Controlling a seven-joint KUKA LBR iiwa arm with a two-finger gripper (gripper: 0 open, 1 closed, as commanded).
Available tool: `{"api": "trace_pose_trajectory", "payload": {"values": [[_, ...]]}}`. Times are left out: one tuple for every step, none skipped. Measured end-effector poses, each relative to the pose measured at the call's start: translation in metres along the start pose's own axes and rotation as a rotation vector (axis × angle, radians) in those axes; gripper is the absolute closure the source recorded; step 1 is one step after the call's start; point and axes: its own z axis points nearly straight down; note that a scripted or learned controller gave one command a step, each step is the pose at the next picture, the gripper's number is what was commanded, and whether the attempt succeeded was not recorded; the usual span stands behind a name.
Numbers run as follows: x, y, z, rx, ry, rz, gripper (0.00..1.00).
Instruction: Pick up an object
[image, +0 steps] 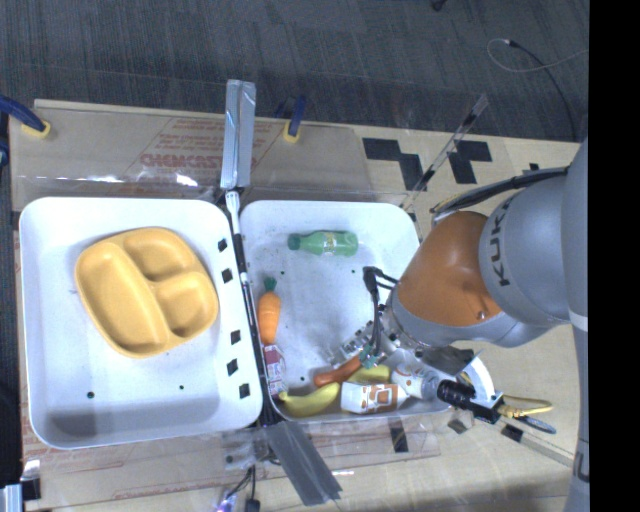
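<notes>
I'm seeing the pickable items lying in the right bin (400, 215): a green bottle (323, 242) lying sideways near its far wall, a carrot (269, 313) along its left wall, and a banana (310, 400), a white bottle (372, 397) and an orange-red piece (338, 373) crowding its near wall.
</notes>
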Motion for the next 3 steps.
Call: {"api": "trace_pose_trajectory", "payload": {"values": [[-0.011,0.066,-0.151,0.001,-0.003,0.01,1.0],[0.009,0.146,-0.138,0.004,-0.001,0.045,1.0],[0.004,0.17,-0.126,0.003,-0.003,0.289,1.0]]}}
